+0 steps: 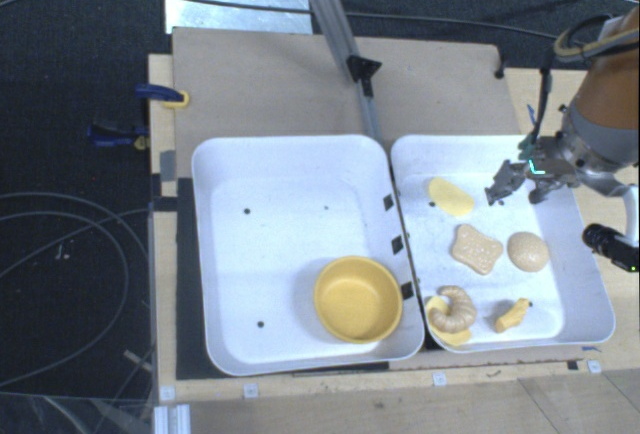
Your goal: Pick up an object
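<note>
Gripper [522, 184], fingers apparently spread and nothing held, is poised at right above the bin [590, 317]; descent onto an item is needed.

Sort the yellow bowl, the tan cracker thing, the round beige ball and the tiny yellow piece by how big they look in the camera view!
1. yellow bowl, clearly biggest
2. tan cracker and round beige ball, too alike to rank
3. tiny yellow piece, smallest

No readable text, label, brand, number or sign is showing anywhere on the two white bins [300, 154], the objects in them, or the surface [260, 82].
</note>
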{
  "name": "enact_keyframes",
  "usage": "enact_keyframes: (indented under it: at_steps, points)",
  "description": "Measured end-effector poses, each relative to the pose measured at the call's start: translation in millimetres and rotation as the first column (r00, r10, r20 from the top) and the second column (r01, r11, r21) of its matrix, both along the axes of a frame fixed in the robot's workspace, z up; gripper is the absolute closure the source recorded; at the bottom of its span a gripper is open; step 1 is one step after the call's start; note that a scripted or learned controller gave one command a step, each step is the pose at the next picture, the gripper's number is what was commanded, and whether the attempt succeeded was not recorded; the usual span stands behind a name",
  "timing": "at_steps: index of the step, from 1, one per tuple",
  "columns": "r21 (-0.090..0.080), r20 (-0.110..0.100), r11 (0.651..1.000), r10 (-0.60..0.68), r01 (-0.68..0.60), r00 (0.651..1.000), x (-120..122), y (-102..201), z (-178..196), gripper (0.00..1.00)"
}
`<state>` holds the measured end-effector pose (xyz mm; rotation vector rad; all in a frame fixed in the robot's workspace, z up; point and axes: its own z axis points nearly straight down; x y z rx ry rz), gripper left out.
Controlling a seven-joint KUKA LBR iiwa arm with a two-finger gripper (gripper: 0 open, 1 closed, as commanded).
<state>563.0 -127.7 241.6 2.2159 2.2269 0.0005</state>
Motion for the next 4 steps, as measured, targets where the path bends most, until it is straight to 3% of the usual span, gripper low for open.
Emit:
enact_keyframes:
  at_steps: [1, 2, 4]
  points:
    - [0.000, 0.002, 1.000, 0.000, 0.000, 1.000, 0, 0, 1, 0.00]
    - [0.001, -0.004, 1.000, -0.004, 0.004, 1.000, -6, 5, -59, 0.00]
    - [-0.002, 0.004, 1.000, -0.004, 0.004, 1.000, -8, 1, -152, 0.00]
